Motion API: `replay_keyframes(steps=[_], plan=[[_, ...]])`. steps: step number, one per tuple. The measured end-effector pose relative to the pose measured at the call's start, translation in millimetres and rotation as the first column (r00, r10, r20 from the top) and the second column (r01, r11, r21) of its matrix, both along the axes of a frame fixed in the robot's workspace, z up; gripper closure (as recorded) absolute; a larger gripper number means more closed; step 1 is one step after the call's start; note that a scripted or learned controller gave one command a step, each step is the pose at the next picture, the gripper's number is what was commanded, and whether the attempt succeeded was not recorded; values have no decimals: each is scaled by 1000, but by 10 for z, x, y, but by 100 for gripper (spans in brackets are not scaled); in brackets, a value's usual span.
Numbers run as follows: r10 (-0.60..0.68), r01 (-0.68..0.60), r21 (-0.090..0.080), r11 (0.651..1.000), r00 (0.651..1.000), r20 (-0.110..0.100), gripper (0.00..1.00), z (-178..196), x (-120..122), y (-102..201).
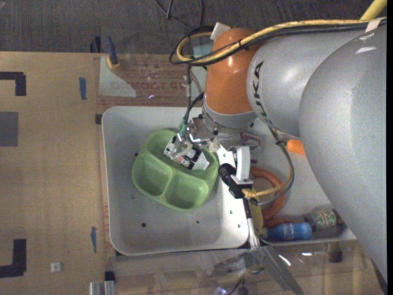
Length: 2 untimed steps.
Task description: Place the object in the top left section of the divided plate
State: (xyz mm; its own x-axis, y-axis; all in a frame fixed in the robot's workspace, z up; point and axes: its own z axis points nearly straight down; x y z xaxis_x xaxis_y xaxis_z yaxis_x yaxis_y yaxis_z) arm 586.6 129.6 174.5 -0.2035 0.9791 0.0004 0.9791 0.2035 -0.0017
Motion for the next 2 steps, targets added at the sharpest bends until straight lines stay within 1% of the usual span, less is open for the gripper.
replay_keyframes(steps=[1, 2], plan=[[-1, 1, -1, 1000, 1000, 4, 0, 356, 140, -644], [268, -268, -2, 963, 963, 6, 0, 833, 102, -1148]])
